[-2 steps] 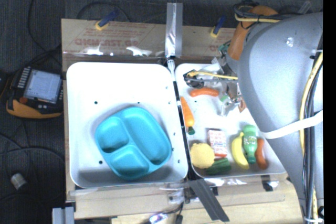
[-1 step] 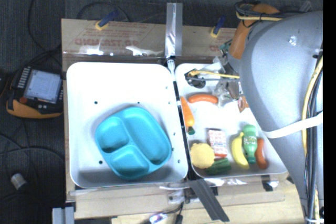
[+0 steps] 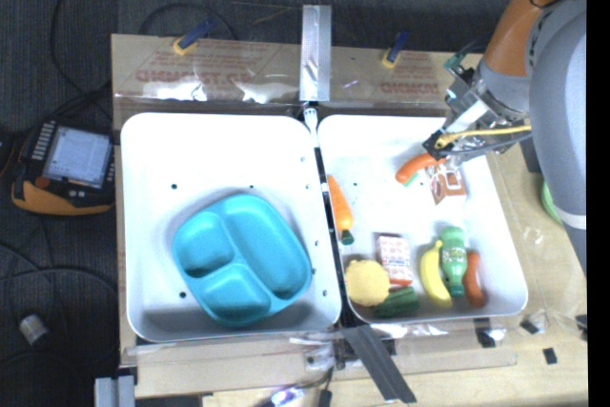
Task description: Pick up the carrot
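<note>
The gripper [image 3: 437, 148] sits low in the right bin [image 3: 376, 143], at the right end of the carrot [image 3: 416, 168], which lies near the back; whether it is clamped on the carrot I cannot tell. A small brown-and-white tag [image 3: 449, 187] is just beside them. Another orange, green-ended piece [image 3: 336, 203] lies along the dividing wall. A banana [image 3: 435, 274], green bottle [image 3: 454, 260], yellow ball [image 3: 367, 281] and small box [image 3: 394, 260] crowd the front, well apart. The arm [image 3: 515, 38] slants down from the right. A blue plate [image 3: 243, 257] occupies the left bin [image 3: 152, 157].
</note>
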Controlling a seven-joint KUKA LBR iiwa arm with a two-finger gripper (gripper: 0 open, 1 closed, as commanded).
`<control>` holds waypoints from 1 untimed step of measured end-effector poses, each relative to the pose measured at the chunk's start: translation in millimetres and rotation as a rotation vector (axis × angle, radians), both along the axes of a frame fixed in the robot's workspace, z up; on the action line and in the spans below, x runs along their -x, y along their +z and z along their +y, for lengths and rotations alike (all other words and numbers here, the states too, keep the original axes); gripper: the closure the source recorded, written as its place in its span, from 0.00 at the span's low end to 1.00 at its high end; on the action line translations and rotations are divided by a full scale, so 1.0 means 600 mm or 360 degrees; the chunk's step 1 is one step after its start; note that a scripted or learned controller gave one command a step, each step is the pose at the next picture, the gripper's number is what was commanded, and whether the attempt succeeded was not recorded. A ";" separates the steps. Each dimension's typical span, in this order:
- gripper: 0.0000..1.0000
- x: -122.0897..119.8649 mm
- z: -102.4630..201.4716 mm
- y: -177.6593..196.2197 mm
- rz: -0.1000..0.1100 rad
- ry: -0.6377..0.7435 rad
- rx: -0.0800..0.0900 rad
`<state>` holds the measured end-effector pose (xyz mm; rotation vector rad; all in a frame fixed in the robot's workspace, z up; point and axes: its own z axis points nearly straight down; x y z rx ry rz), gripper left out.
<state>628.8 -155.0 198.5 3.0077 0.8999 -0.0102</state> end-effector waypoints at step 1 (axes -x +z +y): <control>1.00 0.016 -0.116 0.202 -0.0001 -0.0191 0.0000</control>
